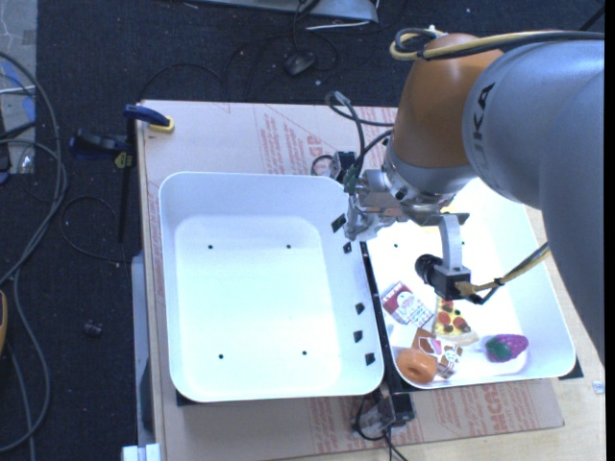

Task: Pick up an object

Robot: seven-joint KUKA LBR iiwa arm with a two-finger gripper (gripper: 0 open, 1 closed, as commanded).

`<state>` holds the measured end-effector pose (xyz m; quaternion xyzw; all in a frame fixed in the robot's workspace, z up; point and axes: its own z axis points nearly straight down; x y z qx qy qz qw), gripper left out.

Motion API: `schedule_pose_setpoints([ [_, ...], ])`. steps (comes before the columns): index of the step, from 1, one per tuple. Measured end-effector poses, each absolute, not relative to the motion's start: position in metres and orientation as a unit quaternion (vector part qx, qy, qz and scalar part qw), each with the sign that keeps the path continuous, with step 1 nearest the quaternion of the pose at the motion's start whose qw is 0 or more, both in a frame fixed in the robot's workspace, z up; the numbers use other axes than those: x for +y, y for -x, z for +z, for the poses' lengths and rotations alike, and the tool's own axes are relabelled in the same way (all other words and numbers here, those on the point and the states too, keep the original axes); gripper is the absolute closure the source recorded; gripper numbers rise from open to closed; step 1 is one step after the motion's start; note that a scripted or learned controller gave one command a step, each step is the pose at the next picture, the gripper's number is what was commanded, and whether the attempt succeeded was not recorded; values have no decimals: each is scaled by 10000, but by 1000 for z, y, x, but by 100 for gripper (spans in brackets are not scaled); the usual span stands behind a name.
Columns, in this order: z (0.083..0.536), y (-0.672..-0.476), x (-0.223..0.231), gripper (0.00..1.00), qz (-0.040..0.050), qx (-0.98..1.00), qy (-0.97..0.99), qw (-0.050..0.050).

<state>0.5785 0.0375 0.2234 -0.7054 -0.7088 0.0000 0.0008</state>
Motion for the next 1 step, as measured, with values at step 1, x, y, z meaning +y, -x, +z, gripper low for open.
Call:
schedule_pose_setpoints([
  [1, 216, -568, 88, 100, 1, -7088, 7054, 7],
])
